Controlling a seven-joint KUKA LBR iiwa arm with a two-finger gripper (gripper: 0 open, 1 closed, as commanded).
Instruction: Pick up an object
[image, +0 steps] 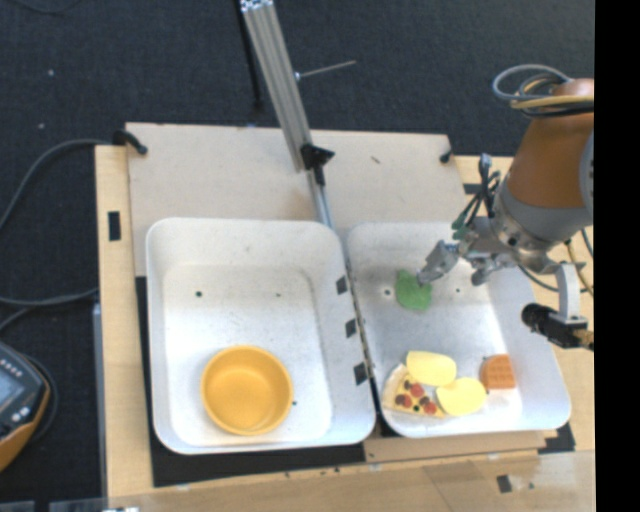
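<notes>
- Two shallow white bins are sitting side by side on a pale wooden surface (230, 170), each with rounded corners and a faintly speckled floor.
- The left bin (180, 260) is holding a single round yellow bowl (247, 389), smooth and plastic-looking, lying near the bin's lower edge in the lower left part of the frame.
- The right bin (520, 400) is holding several small things.
- A green lump (412, 292), soft-edged and roughly rounded, is lying in the upper left part of the right bin.
- Two pale yellow pieces (446, 382), smooth and oval, are lying near the lower rim of the right bin, touching each other.
- A flat piece with red and dark spots (410, 399), shaped like a pizza slice, is lying just beside and partly under the yellow pieces.
- A small orange block (498, 372), boxy with a ridged look, is sitting to the right of the yellow pieces, slightly apart from them.
- The grey arm with its orange band (553, 150) is reaching in from the upper right of the frame over the right bin.
- The end effector (437, 268) is pointing down and leftward, its tip hanging right at the upper edge of the green lump; I cannot tell how its tip parts are set, nor whether it is touching the lump.
- A slanted grey metal rail (285, 90) is running from the top of the frame down toward the gap between the bins.
- A dark carpet (120, 60) is surrounding the surface.
</notes>
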